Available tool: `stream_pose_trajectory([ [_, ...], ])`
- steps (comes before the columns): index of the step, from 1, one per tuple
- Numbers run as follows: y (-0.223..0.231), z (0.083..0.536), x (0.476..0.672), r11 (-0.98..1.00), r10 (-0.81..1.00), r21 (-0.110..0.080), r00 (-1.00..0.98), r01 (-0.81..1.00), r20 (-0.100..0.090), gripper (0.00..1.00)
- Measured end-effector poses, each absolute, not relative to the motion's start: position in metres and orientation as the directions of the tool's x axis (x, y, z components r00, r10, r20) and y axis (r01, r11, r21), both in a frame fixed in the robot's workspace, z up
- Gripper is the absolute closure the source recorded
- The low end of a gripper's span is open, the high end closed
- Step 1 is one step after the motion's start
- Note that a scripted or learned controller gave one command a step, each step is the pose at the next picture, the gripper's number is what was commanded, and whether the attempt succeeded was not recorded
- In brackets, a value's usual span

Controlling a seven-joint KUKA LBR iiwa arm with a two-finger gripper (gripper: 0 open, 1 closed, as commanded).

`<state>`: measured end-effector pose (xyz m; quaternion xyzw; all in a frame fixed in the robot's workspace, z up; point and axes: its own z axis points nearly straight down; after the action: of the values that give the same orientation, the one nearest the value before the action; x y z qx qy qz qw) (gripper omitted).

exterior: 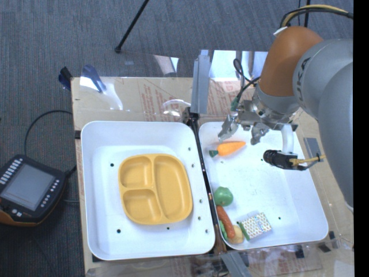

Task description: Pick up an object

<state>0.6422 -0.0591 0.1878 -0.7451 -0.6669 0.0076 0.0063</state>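
One carrot (229, 149) lies just below open jaws

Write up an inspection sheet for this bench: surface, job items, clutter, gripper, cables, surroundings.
Surface: two white bins side by side, left bin and right bin, on a brown board.
Job's things: in the right bin, an orange toy carrot near the top, a green round toy, a second carrot and a patterned small block at the bottom.
Clutter: yellow divided plate in the left bin.
Grippers: gripper open, just above the top carrot, holding nothing.
Cables: black cable on the floor to the pendant; cables at the wrist.
Surroundings: grey carpet, handheld pendant at left, tripod leg.
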Motion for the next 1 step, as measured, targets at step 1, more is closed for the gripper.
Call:
stream_pose_trajectory([
  [1,-0.0808,0.0835,0.6424,0.176,0.984,-0.008,-0.176,0.984,0.003,0.00],
])
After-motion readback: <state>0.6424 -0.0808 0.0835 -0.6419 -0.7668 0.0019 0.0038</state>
